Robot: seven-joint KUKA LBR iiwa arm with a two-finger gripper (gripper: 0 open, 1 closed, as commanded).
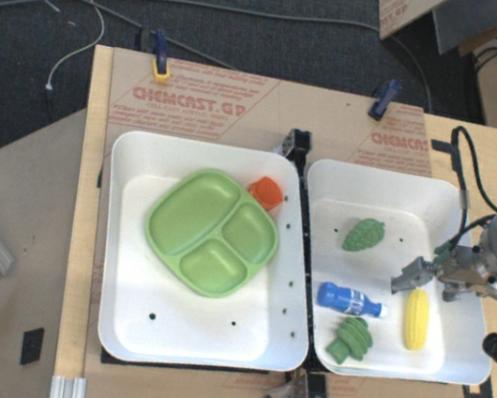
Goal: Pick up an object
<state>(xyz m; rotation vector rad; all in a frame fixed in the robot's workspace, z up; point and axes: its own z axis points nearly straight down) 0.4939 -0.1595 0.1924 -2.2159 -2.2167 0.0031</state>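
green broccoli toy [351, 340], hand [427, 277] open just above yellow corn [416, 318], holding nothing

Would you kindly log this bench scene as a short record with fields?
left bin: green divided plate, orange toy at its upper right edge
right bin: green bumpy toy, blue bottle, green leafy toy, yellow corn
end effector: just above the corn, holding nothing visible

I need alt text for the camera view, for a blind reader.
The gripper hangs in the right bin just above a yellow corn, near a blue bottle and two green toys. The left bin holds a green tray and an orange toy.
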